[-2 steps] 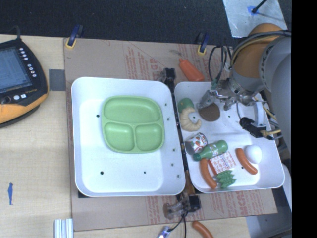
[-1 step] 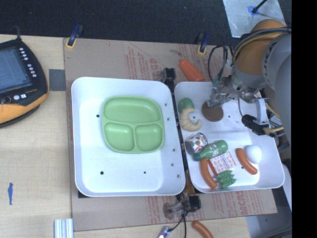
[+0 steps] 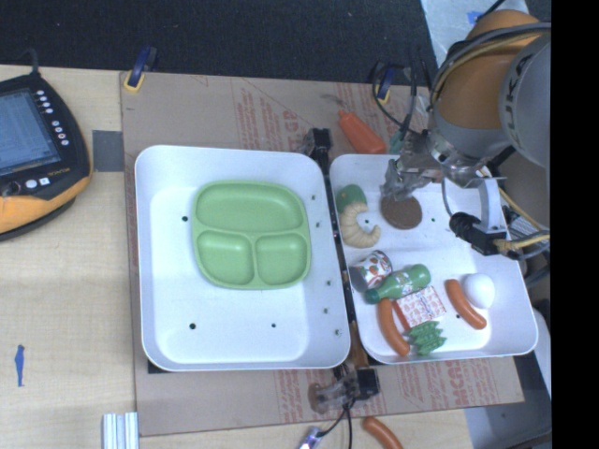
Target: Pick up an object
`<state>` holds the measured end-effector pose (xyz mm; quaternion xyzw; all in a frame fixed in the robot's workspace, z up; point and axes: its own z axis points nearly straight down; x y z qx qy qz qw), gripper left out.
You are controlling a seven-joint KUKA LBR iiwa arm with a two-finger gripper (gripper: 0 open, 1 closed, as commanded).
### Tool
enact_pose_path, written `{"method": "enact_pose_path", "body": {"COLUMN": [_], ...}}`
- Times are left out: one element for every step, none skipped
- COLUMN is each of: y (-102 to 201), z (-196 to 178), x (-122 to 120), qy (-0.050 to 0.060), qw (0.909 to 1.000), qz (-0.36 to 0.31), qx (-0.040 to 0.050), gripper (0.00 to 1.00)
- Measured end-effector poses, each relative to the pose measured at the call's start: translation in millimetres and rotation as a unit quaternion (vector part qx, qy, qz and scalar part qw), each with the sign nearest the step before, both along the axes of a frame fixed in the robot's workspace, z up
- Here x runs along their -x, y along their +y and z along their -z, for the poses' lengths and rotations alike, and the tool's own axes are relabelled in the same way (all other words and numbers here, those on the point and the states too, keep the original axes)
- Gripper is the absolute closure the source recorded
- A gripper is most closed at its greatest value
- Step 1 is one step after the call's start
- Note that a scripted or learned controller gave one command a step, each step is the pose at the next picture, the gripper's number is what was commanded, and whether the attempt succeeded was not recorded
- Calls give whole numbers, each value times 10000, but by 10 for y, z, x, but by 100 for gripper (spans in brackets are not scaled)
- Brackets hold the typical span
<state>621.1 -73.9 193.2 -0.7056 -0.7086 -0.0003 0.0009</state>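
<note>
My claw (image 3: 404,187) low in right bin (image 3: 510,344), just above brown disc (image 3: 403,214); finger spread: can't tell. Nothing lifted yet. Grasp and lift remain, by my judgement.

Toys (image 3: 412,297) crowd the right bin's (image 3: 520,344) front half.

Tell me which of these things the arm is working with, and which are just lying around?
In the job: gripper, brown disc, croissant, egg, sausages, green bottle.
Lying about: green plate, orange pendant, blue clamp.
</note>
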Motion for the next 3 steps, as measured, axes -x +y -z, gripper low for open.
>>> {"method": "enact_pose_path", "body": {"y": [-7,-598,-545], "z": [13,675,999], "x": [9,-343,-358], "qy": [14,14,-1], "qw": [10000,10000,10000], "qz": [5,17,-1], "qx": [2,9,17], "gripper": [0,0,0]}}
